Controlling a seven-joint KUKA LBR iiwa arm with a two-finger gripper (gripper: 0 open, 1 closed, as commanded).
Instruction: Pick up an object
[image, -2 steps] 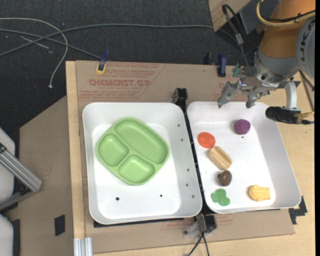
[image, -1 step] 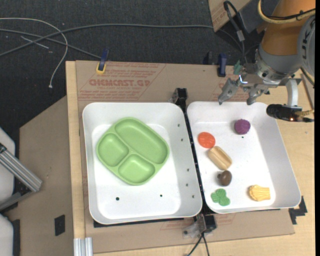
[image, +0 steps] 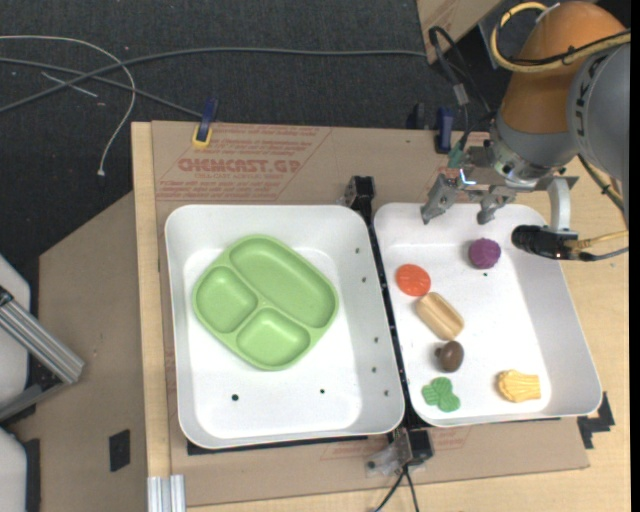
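One tan roll (image: 439, 316), long axis diagonal

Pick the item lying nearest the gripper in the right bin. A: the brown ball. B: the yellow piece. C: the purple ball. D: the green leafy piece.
C: the purple ball sits just below the gripper near the right bin's far end; the other three lie toward the near edge.

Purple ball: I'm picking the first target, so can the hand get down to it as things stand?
Probably yes. The purple ball sits apart from the other items, and the open hand hovers just beyond it with nothing between.
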